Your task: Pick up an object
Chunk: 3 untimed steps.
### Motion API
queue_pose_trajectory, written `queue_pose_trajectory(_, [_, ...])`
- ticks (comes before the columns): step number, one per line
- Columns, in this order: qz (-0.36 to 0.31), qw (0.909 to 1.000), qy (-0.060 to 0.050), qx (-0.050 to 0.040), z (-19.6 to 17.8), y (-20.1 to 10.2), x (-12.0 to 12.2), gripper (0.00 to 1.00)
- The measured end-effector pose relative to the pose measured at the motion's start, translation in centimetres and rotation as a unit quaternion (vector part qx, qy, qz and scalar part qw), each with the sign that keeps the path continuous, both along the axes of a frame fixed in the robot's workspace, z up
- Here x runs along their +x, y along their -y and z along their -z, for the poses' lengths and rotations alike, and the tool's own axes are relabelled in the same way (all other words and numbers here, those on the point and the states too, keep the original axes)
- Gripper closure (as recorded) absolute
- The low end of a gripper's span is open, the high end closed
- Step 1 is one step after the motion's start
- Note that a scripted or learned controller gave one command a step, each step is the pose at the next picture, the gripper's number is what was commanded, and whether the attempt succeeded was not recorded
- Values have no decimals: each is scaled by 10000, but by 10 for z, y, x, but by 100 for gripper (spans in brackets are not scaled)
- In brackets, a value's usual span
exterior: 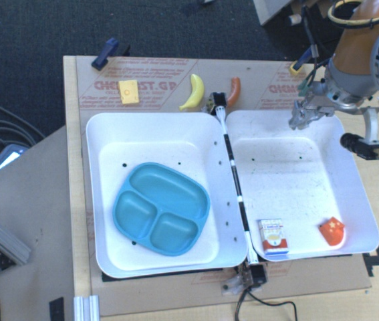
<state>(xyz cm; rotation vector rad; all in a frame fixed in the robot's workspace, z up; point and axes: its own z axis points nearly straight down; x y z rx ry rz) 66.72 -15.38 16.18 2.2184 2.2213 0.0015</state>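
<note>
The gripper (301, 118) hangs over the right bin's (356, 179) far edge, jaws' state impossible to tell, well apart from the small carton (273, 237) at the near wall: light, stiff, best pinched across its 2 flat sides.

The cardboard sheet (156, 85) under the bins carried red printing; only fragments could be read, "CH" at its left and "ST. GR" further right, with a yellow tag covering the letters between. The print on the small carton (273, 237) was too small to read.
</note>
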Motion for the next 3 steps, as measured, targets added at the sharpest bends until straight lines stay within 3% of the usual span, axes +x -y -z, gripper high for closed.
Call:
queue_pose_trajectory(1, [1,10000,-9,1,1,0,0,0])
queue_pose_trajectory(2, [9,10000,-21,3,78,49,-62,0])
queue_pose_trajectory(3, [7,10000,-2,2,67,48,-61,100])
